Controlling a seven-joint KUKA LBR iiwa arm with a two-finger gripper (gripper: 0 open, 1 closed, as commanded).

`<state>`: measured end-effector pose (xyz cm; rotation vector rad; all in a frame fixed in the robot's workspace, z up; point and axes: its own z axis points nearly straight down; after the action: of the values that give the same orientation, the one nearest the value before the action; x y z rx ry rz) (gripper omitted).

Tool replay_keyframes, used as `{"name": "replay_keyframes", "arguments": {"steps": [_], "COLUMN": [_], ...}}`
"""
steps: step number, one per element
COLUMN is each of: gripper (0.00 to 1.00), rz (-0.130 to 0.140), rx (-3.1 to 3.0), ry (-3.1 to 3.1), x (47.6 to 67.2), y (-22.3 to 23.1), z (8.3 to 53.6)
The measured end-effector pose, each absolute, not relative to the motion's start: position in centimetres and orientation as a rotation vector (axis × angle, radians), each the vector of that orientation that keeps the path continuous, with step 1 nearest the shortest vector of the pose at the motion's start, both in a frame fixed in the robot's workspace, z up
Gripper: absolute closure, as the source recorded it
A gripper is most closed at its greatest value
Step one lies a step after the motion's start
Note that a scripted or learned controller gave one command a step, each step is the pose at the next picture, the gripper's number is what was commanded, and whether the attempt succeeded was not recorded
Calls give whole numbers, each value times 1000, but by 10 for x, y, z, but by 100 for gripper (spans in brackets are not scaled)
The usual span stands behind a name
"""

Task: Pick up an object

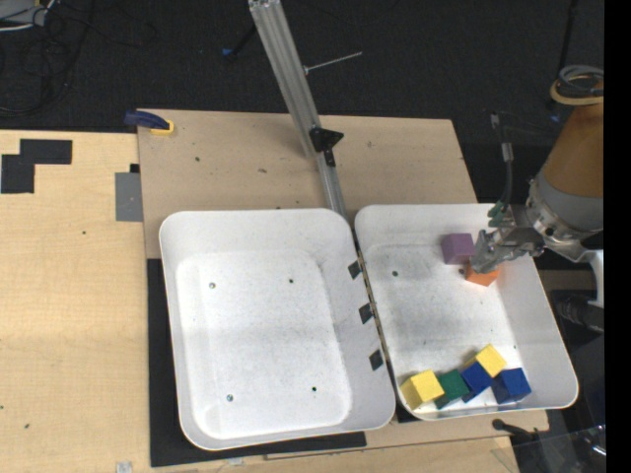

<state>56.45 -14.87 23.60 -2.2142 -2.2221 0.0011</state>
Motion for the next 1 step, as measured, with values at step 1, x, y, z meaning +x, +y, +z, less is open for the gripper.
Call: {"name": "replay_keyframes", "arguments": {"steps": [1], "gripper": [100], "rz": [0], "rx": [-2213], "ry": [-2223], "x": [568], "y": [-92], "z": [237]}}
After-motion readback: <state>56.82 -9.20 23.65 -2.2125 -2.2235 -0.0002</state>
